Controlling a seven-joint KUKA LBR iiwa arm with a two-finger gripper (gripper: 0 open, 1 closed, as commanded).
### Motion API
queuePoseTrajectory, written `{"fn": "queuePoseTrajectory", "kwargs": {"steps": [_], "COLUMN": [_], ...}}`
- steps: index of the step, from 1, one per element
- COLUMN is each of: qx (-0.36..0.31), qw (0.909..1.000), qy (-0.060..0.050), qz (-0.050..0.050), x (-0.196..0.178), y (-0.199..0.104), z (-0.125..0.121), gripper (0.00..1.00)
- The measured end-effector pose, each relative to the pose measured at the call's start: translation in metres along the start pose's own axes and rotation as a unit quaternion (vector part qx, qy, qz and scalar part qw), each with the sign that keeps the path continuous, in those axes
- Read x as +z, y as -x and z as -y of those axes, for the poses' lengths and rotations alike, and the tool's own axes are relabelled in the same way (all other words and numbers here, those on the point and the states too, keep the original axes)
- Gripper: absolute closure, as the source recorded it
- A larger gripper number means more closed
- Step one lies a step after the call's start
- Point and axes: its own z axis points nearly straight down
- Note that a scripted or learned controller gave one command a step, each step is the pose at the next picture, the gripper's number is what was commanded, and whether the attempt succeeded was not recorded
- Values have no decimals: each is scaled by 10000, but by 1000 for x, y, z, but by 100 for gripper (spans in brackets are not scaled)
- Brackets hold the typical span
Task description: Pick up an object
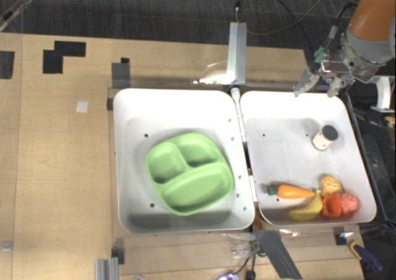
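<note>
Arm: the grey arm (371, 25) with its orange band reaches in at the upper right, above the far edge of the right bin (291, 167).
Gripper: the gripper (317, 86) hangs over the bin's far rim, its two fingers spread apart with nothing between them.
Nearest object: a small cream cylinder with a dark end (324, 136) lies on its side on the bin floor, below the jaws in the view and apart from them.
Near corner: a toy carrot (294, 191), a yellow banana (307, 209), a red tomato-like piece (340, 204) and a tan lumpy piece (330, 183) cluster together, well apart from the jaws.
Left bin: the left bin (133, 211) holds a green divided plate (189, 172).
</note>
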Motion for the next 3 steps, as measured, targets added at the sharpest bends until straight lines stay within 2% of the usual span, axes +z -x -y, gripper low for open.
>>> {"fn": "queuePoseTrajectory", "kwargs": {"steps": [1, 2, 3], "qx": [192, 92, -443], "qw": [9998, 10000, 9990], "qy": [-8, 9, 35], "qz": [5, 2, -6], "x": [92, 134, 163], "y": [46, 55, -27], "z": [24, 39, 59], "gripper": [0, 0, 0]}}
